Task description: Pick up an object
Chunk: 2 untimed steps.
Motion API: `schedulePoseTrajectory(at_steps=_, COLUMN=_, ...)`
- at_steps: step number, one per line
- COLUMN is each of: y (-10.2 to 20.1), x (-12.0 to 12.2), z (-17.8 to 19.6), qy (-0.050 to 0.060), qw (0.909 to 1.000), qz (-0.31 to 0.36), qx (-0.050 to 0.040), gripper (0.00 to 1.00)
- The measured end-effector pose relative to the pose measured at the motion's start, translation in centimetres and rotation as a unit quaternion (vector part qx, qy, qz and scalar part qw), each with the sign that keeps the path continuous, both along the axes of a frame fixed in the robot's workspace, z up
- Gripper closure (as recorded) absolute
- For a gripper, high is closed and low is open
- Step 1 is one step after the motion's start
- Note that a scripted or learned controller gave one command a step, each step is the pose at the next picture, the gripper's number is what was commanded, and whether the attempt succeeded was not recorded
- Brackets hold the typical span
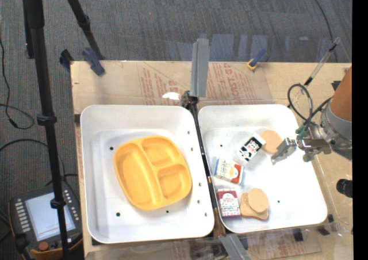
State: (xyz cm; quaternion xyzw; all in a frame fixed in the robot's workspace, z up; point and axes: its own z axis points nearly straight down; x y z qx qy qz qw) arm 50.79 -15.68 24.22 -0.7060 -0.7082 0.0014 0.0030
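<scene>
While gripper hovers, grip unclear | cow carton, tan disc beside | yellow tray apart

In the right bin I see five small objects. A black-and-white carton lies tilted, and just beside it a tan round piece. Lower I see a blue-and-orange packet, then a red-and-white packet touching a tan cookie-like piece. All lie flat on the floor.
</scene>
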Motion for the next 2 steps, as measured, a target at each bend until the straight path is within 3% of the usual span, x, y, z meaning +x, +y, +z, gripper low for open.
schedulePoseTrajectory(at_steps=1, y=1.4, x=7.5, z=-12.6, qy=-0.004, qw=0.9959, qz=-0.090, qx=-0.0010, gripper=0.00)
schedulePoseTrajectory(at_steps=2, y=0.7, x=12.1, z=-14.1, qy=-0.012, qw=0.9977, qz=-0.067, qx=0.0006, gripper=0.00)
